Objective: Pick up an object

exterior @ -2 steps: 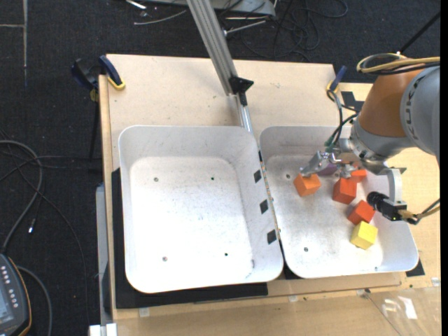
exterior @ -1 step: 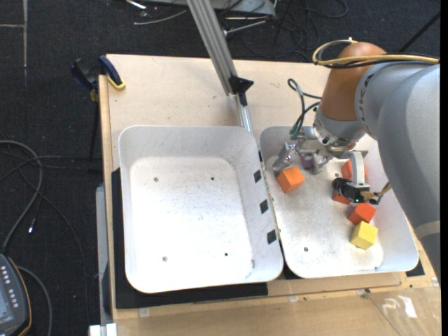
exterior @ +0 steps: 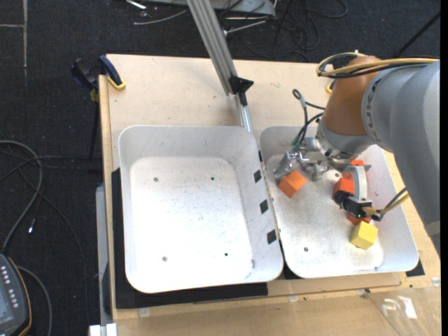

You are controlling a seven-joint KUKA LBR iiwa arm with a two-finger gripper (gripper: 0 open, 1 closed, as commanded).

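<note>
Yellow block sits apart; orange block just beneath tool, its state unclear.

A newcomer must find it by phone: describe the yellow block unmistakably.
Of the two white bins, take the right bin, where the arm reaches in. The yellow block lies near its front edge. It is the only yellow piece; the orange block sits farther back.
</note>
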